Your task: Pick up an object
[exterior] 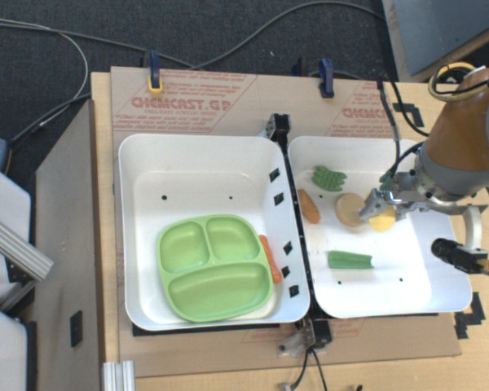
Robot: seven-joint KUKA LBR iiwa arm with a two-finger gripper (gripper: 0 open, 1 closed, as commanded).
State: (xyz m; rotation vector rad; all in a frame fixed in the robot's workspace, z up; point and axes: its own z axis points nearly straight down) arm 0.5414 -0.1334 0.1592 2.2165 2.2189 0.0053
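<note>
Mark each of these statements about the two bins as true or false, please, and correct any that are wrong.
1. The green divided plate lies in the left bin. True.
2. The end effector is over the left bin. False: it is over the right bin, by the yellow object.
3. An orange piece lies against the plate's right edge. True.
4. The tan round object sits on the green plate. False: it is in the right bin, left of the end effector.
5. A flat green piece lies in the right bin, nearer the camera than the end effector. True.
</note>
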